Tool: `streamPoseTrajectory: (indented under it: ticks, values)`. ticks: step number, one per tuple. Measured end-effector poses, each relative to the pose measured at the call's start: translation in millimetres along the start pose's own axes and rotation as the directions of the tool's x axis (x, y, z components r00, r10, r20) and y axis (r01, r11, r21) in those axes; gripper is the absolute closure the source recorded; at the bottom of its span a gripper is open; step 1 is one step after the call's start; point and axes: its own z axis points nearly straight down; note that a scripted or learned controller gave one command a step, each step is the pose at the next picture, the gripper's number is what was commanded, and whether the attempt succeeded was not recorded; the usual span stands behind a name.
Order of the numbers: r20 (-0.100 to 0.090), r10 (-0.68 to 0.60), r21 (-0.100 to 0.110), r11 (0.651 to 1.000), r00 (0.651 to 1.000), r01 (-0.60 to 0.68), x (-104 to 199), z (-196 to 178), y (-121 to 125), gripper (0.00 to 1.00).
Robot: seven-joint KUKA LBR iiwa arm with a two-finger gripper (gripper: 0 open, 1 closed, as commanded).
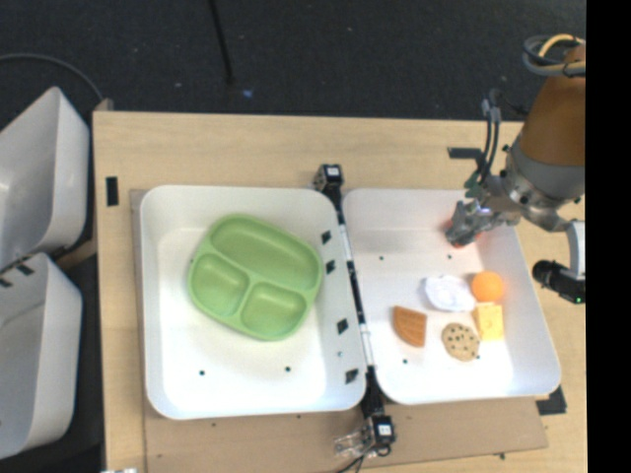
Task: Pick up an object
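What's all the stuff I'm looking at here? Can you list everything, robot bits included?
bench: one, light wood, under both bins
left bin: one, white, left half of the bench
divided plate: one, green, three compartments, lying in the left bin
right bin: one, white, right half of the bench
ball: one, orange, right bin, near its right side
cheese wedge: one, yellow, just below the ball
cookie: one, tan with dark chips, left of the cheese wedge
bread slice: one, brown, left of the cookie
white lump: one, white, beside the ball; kind unclear
arm: one, grey with orange band, entering from the right
gripper: one, over the right bin's upper part, apart from the food
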Motion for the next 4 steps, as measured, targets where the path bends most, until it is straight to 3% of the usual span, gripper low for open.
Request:
streamPoseTrajectory:
  ticks: [1,4]
  values:
    - [-0.001,-0.001,0.004,1.0,1.0,0.001,-2,-20,1,1.0]
    - [-0.004,-0.003,0.009,1.0,1.0,0.003,147,-16,-70,1.0]
